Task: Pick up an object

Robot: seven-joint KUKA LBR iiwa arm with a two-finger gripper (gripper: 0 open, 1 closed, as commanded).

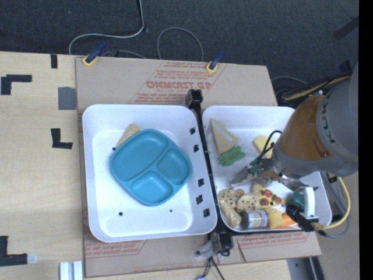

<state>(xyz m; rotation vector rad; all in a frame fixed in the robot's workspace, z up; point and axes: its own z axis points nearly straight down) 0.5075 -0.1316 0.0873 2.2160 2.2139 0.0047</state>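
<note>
- On the worktop [35, 156] the left bin [93, 156] carries a blue divided plate [151, 166], lying flat at its centre. A tan wedge [128, 134] pokes out from under the plate's edge at about 11 o'clock.
- The right bin [256, 112] is crowded with toy food: a pale sandwich wedge [220, 134] at 11 o'clock, a green ridged piece [231, 155] just below it, cookies [233, 199] and a small can [254, 219] down at 6 o'clock.
- The jaws [247, 172] hang low over the middle of that bin, fingers splayed a little way apart with nothing between them, pointing toward 9 o'clock.
- The green piece sits closest, just off the fingertips. I'd guess it is light, rigid plastic, perhaps a bit slick; pinching across its narrow width looks the safest hold.
- The arm [306, 142] covers the bin's 3 o'clock side.
</note>
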